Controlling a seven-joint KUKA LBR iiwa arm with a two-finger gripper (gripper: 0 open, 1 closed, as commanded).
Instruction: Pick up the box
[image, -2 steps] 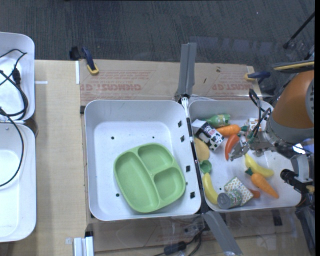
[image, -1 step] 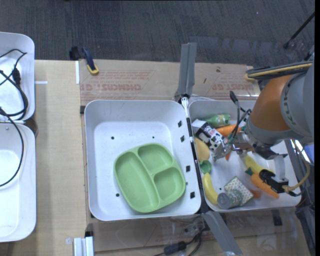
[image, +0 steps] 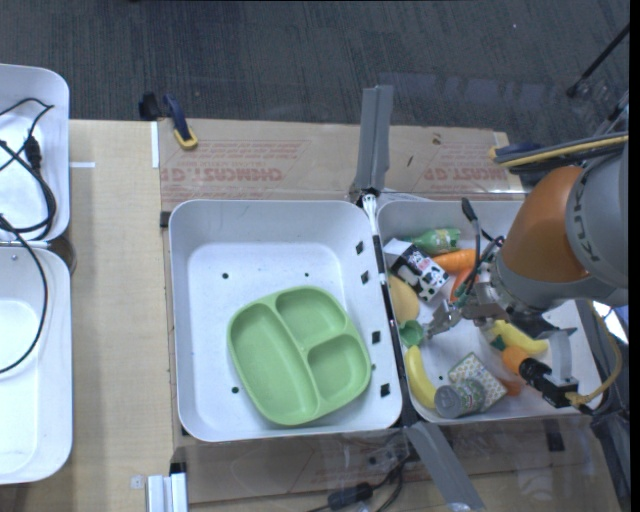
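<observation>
While the gripper (image: 447, 318), fingers apparently spread with nothing between them, hangs in the right bin (image: 560, 412), the box (image: 473, 376) lies just below-right of it, so the reach needs shifting there.

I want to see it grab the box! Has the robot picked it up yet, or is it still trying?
Not yet. Done so far: the arm has reached into the right bin, and the gripper is low among the toys. The patterned box lies on the bin floor by a banana, apart from the gripper. Grabbing and lifting it are left. The green plate sits in the left bin.
</observation>
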